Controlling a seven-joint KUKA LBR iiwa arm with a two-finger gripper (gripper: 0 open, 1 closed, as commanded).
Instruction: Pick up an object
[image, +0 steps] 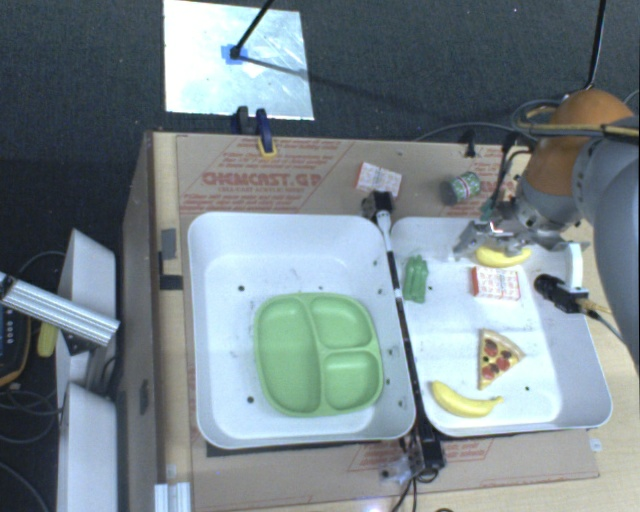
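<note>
The grey arm with its orange band (585, 110) reaches in from three o'clock and hangs over the upper part of the right shallow white bin (590, 385), its two-finger gripper (492, 240) set just above a yellow banana (503, 256) that lies near the bin's twelve o'clock edge. Whether the jaws are released or clenched cannot be told, since the wrist hides them, and the banana rests on the bin floor rather than between them. Just below the banana, towards six o'clock, lies a flat red-and-white printed card (497, 284). A green toy vegetable (414, 278) sits by the bin's nine o'clock wall. Further down lie a toy pizza slice (496, 356) and, at six o'clock, a second yellow banana (464, 400). The left white bin (215, 250) holds a pale green divided plate (318, 353). On the brown cardboard-covered desk (270, 175) beyond the bins stands a small green tin can (462, 187) lying on its side.
</note>
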